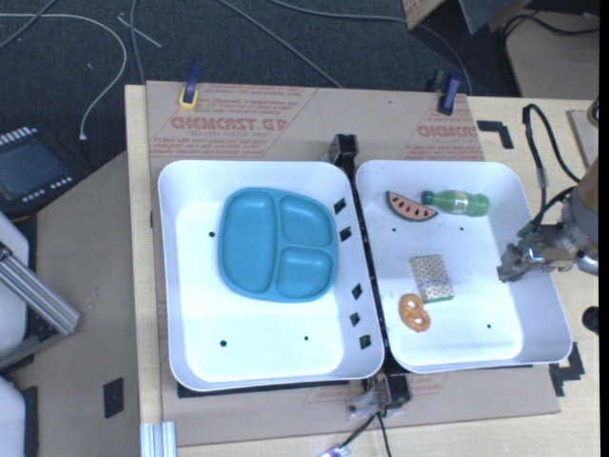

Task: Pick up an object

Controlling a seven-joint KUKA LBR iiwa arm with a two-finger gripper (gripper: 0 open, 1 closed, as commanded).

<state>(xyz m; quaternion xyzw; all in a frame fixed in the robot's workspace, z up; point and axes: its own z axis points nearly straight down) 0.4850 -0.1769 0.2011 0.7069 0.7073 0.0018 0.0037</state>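
The right bin (495, 336) holds a watermelon slice (410, 206), a green bottle (457, 201) lying on its side, a small grey patterned packet (431, 278) and a pretzel (415, 312). My gripper (515, 261) sits low over the right edge of this bin, well to the right of the packet and apart from every object. Nothing shows between its fingers.
The left bin (190, 341) contains a blue divided plate (278, 244). Black clips line the divider between the bins (357, 255). Cables (547, 174) run along the bench at the right, near the arm.
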